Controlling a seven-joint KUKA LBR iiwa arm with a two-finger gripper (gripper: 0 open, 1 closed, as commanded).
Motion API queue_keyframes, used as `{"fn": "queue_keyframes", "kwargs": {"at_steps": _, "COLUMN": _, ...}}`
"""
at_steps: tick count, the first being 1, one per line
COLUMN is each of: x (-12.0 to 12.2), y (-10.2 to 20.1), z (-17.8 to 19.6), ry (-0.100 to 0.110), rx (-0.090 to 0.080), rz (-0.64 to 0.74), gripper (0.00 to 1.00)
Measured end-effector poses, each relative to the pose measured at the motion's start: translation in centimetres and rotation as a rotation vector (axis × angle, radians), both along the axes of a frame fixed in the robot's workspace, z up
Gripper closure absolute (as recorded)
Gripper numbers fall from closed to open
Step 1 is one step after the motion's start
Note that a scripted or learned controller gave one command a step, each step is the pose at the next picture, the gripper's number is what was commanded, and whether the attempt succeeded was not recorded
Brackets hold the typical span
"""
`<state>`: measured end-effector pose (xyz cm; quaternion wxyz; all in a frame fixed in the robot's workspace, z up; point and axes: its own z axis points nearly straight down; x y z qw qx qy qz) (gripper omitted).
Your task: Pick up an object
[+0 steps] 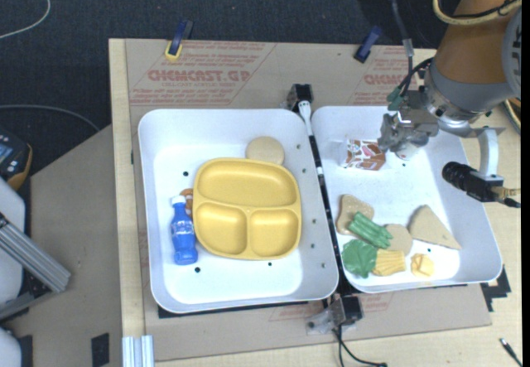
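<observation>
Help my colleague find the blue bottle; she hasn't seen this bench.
Look in the left bin, which holds a big yellow divided plate. The blue bottle lies by the plate's left edge, the lone blue item there.

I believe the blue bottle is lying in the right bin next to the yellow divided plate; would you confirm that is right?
Not quite: the bin is wrong. The camera view shows the blue bottle in the left bin, beside the yellow divided plate, which is in that same bin. The right bin holds the food-shaped items, with the gripper above its far end.
</observation>
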<state>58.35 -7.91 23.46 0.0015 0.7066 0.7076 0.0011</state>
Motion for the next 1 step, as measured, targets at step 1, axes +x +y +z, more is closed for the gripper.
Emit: {"fn": "queue_keyframes", "kwargs": {"at_steps": 1, "x": 1.11, "y": 0.04, "z": -1.72, "ry": 0.003, "rx": 0.000, "rz": 0.000, "gripper": 1.00}}
